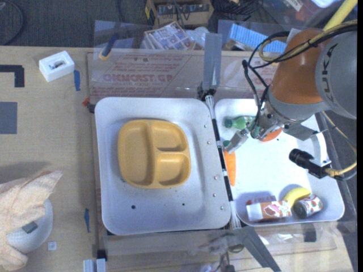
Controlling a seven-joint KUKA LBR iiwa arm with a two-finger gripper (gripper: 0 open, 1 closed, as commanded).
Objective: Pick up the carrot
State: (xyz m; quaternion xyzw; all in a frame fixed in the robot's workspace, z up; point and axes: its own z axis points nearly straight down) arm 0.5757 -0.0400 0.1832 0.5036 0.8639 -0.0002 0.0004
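Bench: you have a pale wood-look top (45,129) carrying two shallow white bins side by side.
Arm: grey, with an orange band (298,75); it reaches in from the right and hangs over the right bin.
Left bin: smooth white plastic (113,208) with rounded corners; it holds one yellow tray.
Right bin: same white plastic (272,169); it holds the carrot and small clutter.
Tray: yellow, matte, rounded, moulded into compartments (153,152).
Carrot: orange, slim and tapered (229,166); it lies along the right bin's left wall, close against it, green top toward the far end.
Handling: judge it light, stiff and smooth-skinned, so it may roll or slip. Take it across the thicker upper half; the wall beside it leaves you little finger room.
Claw: the gripper (241,139) sits just above the carrot's green end. You cannot tell whether it is open or closed, and nothing is visibly held.
Clutter: a green item (237,121) at the far end; a small carton (271,209), a banana (296,194) and a can (309,205) along the near edge.
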